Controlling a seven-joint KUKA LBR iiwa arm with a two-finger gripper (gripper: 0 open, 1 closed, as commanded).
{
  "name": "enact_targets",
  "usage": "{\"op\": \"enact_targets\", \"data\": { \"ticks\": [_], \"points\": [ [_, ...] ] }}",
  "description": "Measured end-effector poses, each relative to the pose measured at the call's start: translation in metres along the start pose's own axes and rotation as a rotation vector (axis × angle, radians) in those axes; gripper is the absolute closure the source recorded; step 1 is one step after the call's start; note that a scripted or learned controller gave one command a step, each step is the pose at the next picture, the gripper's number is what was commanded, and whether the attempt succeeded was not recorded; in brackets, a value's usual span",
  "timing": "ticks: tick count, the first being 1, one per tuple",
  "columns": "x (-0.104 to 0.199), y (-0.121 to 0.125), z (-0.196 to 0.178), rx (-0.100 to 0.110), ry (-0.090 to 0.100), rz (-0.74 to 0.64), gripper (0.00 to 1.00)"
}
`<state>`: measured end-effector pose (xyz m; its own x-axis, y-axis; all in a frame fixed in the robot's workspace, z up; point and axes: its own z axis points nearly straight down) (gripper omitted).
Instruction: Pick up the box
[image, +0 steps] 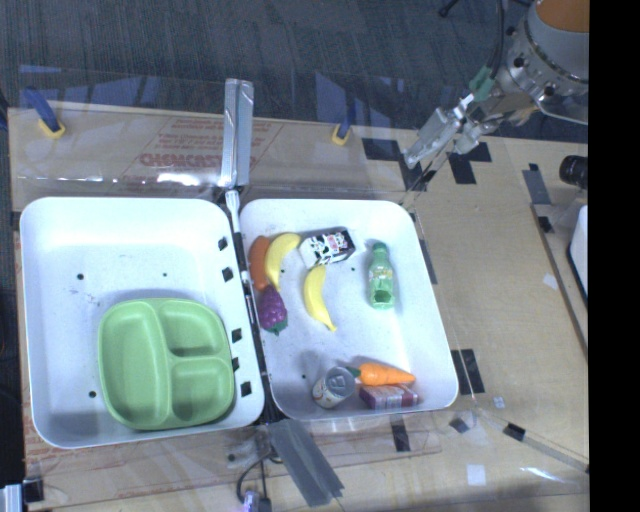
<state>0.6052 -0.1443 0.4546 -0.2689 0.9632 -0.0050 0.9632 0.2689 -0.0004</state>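
From above, we see the pincer (418, 155) poised outside the right bin (425, 300), and we cannot tell its opening. The box (328, 245) lies well below-left of it, beside bananas (300, 275). We judge it light, stiff cardboard, best gripped across its short sides.

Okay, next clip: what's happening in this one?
The arm's gripper hangs above the bench past the far right corner of the right bin, not over anything yet. The box, a small black-and-white carton, lies untouched near that bin's far edge, beside two bananas and a green bottle. The left bin carries a green divided tray.
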Motion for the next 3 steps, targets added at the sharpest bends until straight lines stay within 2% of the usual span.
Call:
{"op": "enact_targets", "data": {
  "ticks": [1,2,3],
  "points": [
    [0.001,0.001,-0.011,0.000,-0.001,-0.006,1.00],
    [0.001,0.001,-0.011,0.000,-0.001,-0.007,0.00],
    [0.002,0.002,-0.021,0.000,-0.002,-0.012,1.00]
  ]
}}
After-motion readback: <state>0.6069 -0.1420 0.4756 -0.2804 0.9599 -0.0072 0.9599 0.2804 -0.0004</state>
